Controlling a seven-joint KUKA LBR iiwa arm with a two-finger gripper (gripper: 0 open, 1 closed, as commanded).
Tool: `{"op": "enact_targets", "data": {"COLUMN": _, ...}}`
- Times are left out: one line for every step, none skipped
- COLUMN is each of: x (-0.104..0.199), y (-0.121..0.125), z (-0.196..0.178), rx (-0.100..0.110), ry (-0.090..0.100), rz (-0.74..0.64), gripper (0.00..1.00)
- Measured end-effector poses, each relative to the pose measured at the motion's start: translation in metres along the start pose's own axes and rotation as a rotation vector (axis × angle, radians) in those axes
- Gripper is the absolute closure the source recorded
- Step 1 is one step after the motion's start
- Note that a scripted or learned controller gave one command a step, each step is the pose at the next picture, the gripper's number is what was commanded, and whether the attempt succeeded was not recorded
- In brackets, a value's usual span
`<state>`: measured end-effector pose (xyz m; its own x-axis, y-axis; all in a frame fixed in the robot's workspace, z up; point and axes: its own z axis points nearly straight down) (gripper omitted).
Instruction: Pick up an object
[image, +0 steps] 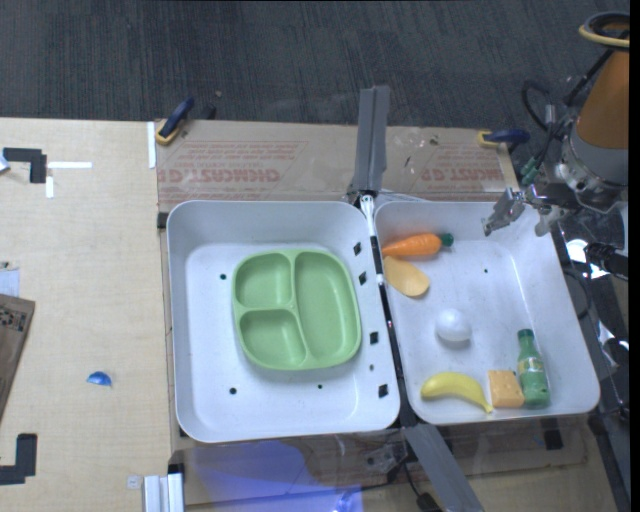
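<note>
In the right bin (560, 290) we see the things that could be picked. A carrot (412, 246) lies near the far-left corner, its green end pointing right, and a pale yellow-orange slice-shaped piece (407, 277) sits just beside it on the near side. Close to the middle of the bin floor rests a small white ball (453, 326). Along the near wall a banana (456, 389) lies curved, an orange-tan block (505, 389) is just beside its right end, and a green bottle (531, 368) lies next to that block, close to the bin's right wall.

The gripper (520, 207) hangs over the far-right corner of this bin, above the rim and well apart from all of these objects; nothing sits between its fingers. We cannot tell whether they are spread or closed. Above it the arm's orange band (608, 105) shows at the right edge.

The left bin (190, 300) holds a green divided plate (297, 308) with three compartments, lying flat near its middle. Out on the bench (80, 280) to the left lies a small blue item (98, 378).
</note>
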<state>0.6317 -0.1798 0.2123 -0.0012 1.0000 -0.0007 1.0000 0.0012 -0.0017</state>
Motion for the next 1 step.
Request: {"op": "enact_targets", "data": {"x": 0.0724, "y": 0.0207, "z": 0.0864, "rx": 0.000, "ry": 0.000, "rz": -0.014, "gripper": 0.00}}
